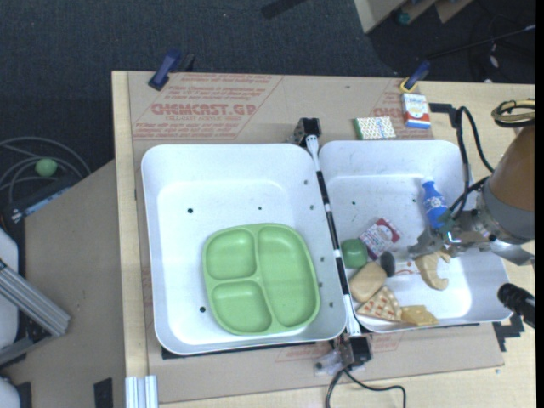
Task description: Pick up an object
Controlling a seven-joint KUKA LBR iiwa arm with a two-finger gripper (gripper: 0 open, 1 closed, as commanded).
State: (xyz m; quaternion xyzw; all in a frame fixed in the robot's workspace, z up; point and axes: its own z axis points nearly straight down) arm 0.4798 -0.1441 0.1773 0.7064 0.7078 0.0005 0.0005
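Grey metal with an orange band above the wrist, the arm reaches in from the right and brings the tool (448, 243) low over the right bin (365, 155), near its right wall; whether the tool is released or clenched on anything I cannot tell, because its tip is small and blurred against the clutter. Just beside it lies a pale, curved, bread-like piece (433, 270), and just above it a blue and white bottle (433, 204) lies against the white plastic floor. Further left sit a crinkled red and white packet (380, 235), a small round green piece (352, 250), a smooth tan lump (368, 280) and a waffle-patterned wedge (380, 305), with a yellowish piece (419, 315) near the front rim. The left bin (170, 177) holds a glossy light green plate (259, 278) with three compartments and rounded corners. Both bins rest on the brown cardboard-covered table (212, 104).
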